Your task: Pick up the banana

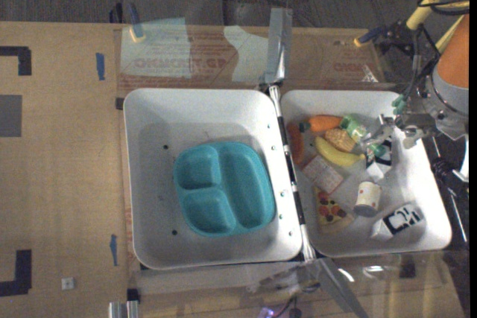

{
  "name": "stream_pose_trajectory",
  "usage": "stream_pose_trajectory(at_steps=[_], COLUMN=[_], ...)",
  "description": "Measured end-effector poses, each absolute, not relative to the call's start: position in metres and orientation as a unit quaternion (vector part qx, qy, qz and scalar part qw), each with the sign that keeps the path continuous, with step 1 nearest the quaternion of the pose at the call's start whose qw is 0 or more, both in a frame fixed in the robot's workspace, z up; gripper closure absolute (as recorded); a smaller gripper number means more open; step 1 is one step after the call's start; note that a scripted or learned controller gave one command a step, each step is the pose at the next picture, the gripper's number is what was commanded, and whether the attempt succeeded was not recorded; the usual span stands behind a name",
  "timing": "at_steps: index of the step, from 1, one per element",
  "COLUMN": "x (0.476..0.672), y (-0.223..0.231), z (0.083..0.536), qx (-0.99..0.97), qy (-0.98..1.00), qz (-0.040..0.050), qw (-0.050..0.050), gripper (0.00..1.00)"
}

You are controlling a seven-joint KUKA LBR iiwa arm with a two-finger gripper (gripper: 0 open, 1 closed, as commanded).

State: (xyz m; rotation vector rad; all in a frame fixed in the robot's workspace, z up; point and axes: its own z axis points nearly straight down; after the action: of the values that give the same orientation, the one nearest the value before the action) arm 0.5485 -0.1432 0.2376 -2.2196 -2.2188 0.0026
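Camera view: surface [59, 160] w/ two white bins. Left bin [149, 115] holds a teal divided plate [223, 188]. Right bin [425, 227] is cluttered; banana [337, 153] lies at its far-left, touching a carrot [325, 123] and a green item. End effector [385, 136] sits just right of banana; open/closed — can't tell. Risk: crowding means it may nudge neighbours or catch the wrong item, and banana's curve could slip.

Two bins [141, 160], one banana [337, 153]
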Motion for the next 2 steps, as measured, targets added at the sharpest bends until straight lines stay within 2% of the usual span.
stream_pose_trajectory(at_steps=[1,2], x=[0.600,0.594], y=[-0.141,-0.146], z=[0.145,0.110], qx=[-0.701,-0.674], qy=[-0.713,-0.738], qz=[-0.0041,-0.0008], qw=[-0.006,-0.001], gripper=[0.00,0.00])
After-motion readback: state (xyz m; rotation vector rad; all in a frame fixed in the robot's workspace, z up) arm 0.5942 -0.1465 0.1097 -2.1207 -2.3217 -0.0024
